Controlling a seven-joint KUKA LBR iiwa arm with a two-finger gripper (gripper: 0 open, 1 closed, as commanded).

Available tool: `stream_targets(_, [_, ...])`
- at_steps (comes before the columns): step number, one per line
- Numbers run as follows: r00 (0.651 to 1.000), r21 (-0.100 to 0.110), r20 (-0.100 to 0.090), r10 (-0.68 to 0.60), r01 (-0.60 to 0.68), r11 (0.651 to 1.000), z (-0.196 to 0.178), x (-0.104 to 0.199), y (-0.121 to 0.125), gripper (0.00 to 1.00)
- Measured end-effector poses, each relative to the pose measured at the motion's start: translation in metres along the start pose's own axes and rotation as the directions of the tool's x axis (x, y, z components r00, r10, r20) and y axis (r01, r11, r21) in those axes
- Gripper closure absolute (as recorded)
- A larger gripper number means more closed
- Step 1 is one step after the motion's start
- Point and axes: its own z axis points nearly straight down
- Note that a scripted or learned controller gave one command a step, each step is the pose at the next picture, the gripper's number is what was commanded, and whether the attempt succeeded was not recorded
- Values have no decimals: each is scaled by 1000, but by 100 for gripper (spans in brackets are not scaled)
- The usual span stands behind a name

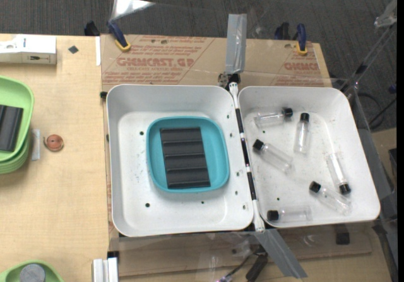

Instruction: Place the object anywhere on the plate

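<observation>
Left bin (126, 148) holding teal plate (218, 148) with black insert (184, 156), right bin (353, 148) holding six clear vials (273, 117)

A green tray (14, 126) is cut off by the left edge, a grey-capped container (30, 272) by the bottom.

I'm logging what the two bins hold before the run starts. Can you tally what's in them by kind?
Clear vials with black caps, right bin: 6, e.g. one near the top left
Teal plate, left bin: 1
Black ridged insert on the plate: 1
Total: 8
</observation>
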Motion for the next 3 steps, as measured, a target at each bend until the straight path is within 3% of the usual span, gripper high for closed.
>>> stream_targets(3, [1000,0,0,0,0,1000,0,0,0,0])
